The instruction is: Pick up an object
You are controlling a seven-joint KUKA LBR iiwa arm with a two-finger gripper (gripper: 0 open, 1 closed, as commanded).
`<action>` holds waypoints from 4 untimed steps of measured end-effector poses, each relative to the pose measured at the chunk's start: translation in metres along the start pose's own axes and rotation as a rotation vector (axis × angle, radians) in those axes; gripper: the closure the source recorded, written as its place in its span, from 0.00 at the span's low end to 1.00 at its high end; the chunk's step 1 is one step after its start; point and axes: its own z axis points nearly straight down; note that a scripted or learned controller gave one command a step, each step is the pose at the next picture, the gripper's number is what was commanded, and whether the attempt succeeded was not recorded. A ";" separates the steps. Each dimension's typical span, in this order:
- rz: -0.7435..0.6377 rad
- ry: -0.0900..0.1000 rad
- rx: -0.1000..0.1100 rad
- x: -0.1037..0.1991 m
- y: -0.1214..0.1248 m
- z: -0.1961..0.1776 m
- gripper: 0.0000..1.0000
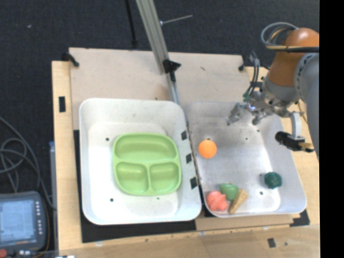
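Work has barely begun, we judge: the hand hangs spread and empty over the far end of the right bin, well apart from the orange ball, green lump and near-edge toys, so picking remains.

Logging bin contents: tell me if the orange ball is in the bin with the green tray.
No, the orange ball lies in the right bin; the green tray is in the left one.

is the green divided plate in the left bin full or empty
Empty. All three sections of the green plate show bare green, and it lies flat in the left bin.
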 end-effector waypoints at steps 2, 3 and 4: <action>-0.001 0.001 -0.001 0.002 -0.004 -0.056 1.00; -0.002 0.001 0.000 0.001 -0.003 -0.085 1.00; -0.003 0.005 0.004 0.059 -0.007 -0.099 1.00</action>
